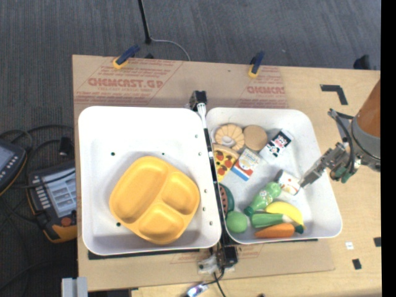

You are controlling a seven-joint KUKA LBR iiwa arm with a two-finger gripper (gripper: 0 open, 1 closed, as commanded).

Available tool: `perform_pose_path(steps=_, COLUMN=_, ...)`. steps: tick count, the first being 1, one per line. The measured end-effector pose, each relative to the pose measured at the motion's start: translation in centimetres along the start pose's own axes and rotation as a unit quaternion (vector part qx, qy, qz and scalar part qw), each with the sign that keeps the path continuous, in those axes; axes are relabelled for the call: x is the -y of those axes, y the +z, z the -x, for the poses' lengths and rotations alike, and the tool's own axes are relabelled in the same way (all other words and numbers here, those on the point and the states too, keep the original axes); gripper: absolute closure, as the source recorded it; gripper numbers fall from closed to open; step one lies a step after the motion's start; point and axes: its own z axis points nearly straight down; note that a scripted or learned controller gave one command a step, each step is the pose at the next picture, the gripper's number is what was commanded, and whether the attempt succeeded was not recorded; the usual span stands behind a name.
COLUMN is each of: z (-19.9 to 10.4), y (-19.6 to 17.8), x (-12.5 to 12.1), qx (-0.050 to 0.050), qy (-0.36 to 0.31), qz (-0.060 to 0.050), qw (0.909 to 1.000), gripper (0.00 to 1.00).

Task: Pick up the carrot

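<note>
The carrot (275, 231) lies at 6 o'clock in the right bin (322, 166), touching the banana (286, 212). The gripper (309, 177) hovers at 3 o'clock; open or closed, you cannot tell. Descend straddling the carrot's width, clear of the bin wall.

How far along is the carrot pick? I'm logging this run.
Nothing looks done yet: the carrot lies at the right bin's near edge, beside the banana. In hand: the gripper is over the bin's right side, apart from the carrot. Left: reach it, grasp, lift.
</note>
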Motion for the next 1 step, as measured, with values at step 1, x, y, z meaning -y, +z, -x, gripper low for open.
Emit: perform_pose_path(steps=1, z=0.04, y=-1.04, x=-0.08, qx=0.001, qy=0.0, qz=0.001, qw=1.0, gripper=1.0)
